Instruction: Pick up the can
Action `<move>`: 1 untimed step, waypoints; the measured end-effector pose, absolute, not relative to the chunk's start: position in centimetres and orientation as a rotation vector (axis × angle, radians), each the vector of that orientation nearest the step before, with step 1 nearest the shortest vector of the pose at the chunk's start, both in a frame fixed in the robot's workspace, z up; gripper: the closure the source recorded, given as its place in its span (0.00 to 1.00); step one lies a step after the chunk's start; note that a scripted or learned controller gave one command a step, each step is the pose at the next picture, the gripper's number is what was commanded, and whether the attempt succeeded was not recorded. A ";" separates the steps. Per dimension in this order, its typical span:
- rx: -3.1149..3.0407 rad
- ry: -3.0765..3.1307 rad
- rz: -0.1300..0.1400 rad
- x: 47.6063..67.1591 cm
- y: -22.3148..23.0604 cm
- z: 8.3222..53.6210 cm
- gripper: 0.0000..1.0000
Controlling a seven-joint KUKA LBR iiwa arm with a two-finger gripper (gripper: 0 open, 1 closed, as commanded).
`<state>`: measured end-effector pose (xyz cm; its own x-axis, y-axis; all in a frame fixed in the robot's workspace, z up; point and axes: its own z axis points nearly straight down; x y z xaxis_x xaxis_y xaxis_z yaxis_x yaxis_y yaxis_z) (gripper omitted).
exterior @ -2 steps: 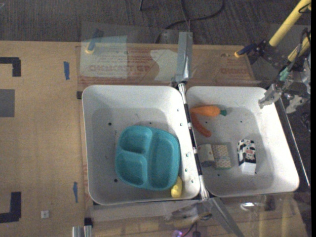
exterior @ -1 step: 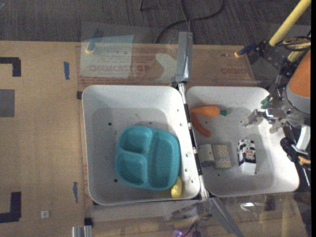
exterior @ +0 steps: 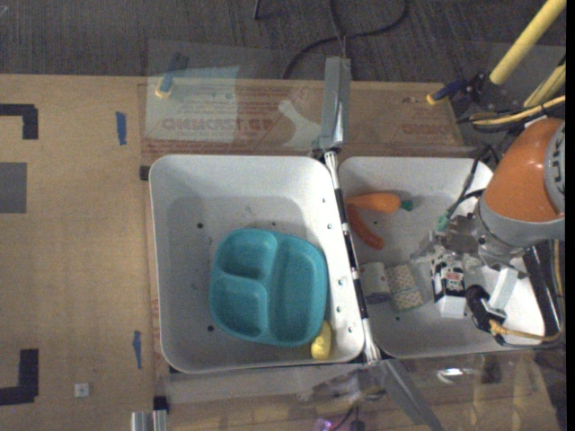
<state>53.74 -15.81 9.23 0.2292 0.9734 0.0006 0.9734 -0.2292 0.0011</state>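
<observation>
Two shallow white plastic bins with rounded corners sit side by side on a brown cardboard-covered table [exterior: 72,268]. The left bin [exterior: 180,196] holds a teal divided plate [exterior: 268,285], smooth and glossy, with three compartments; a small yellow rounded object [exterior: 322,341] lies just beside the plate's lower right corner, touching the bin's wall. The right bin [exterior: 422,182] holds an orange carrot [exterior: 377,202] with a green tip near its upper left, and a second, thinner orange piece [exterior: 367,230] lying at a slant just below it. Lower down, by the divider between the bins, rests the can [exterior: 398,285], lying on its side, its pale wrapper patterned in a fine check; no writing on it can be read. The grey arm with its orange band [exterior: 530,182] reaches into the right bin, and the tool [exterior: 449,272] hangs just beside the can on its right; whether its fingers are spread or closed cannot be told from here. Behind the bins lies a clear plastic sheet [exterior: 202,106] with faint mirrored lettering too blurred to read, and strips of blue tape [exterior: 120,128] mark the table.
</observation>
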 end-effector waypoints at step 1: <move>2.470 1.938 0.004 53.7 -16.2 10.3 1.00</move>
